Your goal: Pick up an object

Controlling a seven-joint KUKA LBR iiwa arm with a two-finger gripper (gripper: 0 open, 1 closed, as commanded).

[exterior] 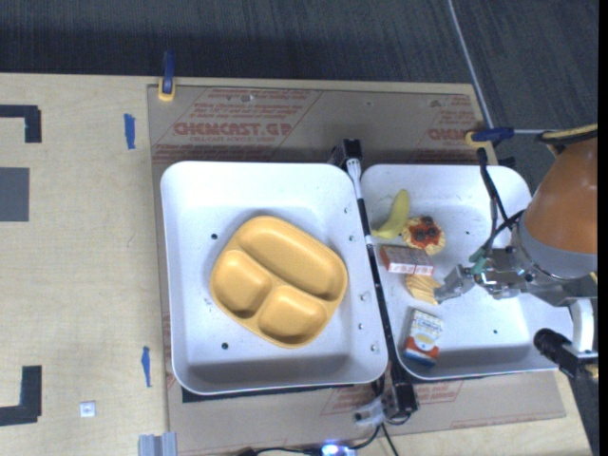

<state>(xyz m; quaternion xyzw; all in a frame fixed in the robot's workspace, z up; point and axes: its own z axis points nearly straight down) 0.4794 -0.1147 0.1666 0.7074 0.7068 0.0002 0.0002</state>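
The gripper (pixel 463 281) hung low in the right bin (pixel 494 345), beside the food packets (pixel 415 272).

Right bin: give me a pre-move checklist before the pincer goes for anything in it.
1. Targets present in the right shallow white bin: ok; a yellow banana, a round red-and-dark toy food piece, a small carton with a red base.
2. Pincer over that bin: ok, near its middle.
3. Pincer free of any load: ok, nothing seen between its tips.
4. Finger opening: cannot tell.
5. Yellow three-compartment plastic tray out of the way: ok, it sits in the left white bin.
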